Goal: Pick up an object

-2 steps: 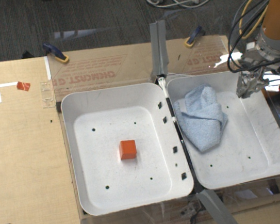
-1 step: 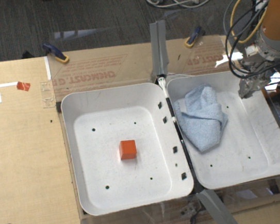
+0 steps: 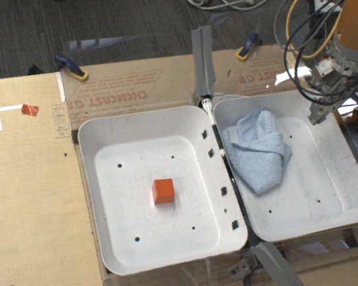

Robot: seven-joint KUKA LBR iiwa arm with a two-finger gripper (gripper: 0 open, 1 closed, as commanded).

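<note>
Look first at the cardboard sheet (image 3: 137,85) behind the bins: its red print sits upside down from where you watch, and the word "CHEMCAST" can be made out on it; the rest is too faint to read.

Your left bin (image 3: 105,203) holds one thing, a small orange-red block (image 3: 163,191), lying near the middle of the floor and slightly toward the near wall, well apart from every side. Your right bin (image 3: 348,207) holds a crumpled pale blue cloth (image 3: 257,150), bunched against the wall it shares with the left bin, in the far-left part of the floor. The rest of that floor, toward the right and near walls, is bare white.

The gripper (image 3: 324,109) hangs at the far right edge of the right bin, just over its rim, under a tangle of black and yellow cables (image 3: 302,27). You cannot tell from this angle whether the jaws are apart or together, and nothing is seen between them.

The two bins touch along a grey divider strip (image 3: 206,68).
</note>
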